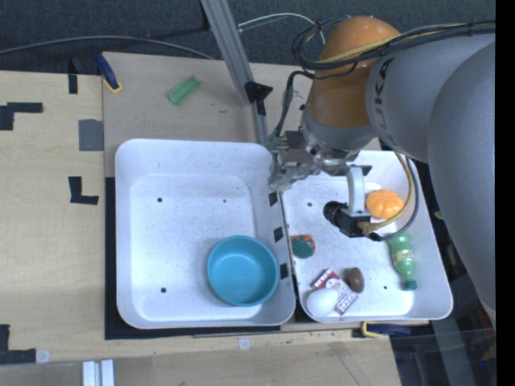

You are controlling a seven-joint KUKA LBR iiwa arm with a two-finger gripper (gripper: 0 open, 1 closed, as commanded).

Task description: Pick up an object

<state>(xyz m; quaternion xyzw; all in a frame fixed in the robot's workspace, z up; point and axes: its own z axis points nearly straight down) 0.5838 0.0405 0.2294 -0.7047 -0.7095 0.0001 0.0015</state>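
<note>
My gripper hangs over the upper left corner of the right bin, close to the wall between the two bins, and nothing shows between its fingers. In the right bin lie an orange ball, a green bottle, a small teal and orange toy, a brown oval piece, a white egg-shaped thing and a red and white packet. A blue bowl stands in the left bin at its lower right.
A green block lies on the bench behind the left bin. A grey pole slants down to the bins' back edge. The arm's big grey body covers the right side of the view.
</note>
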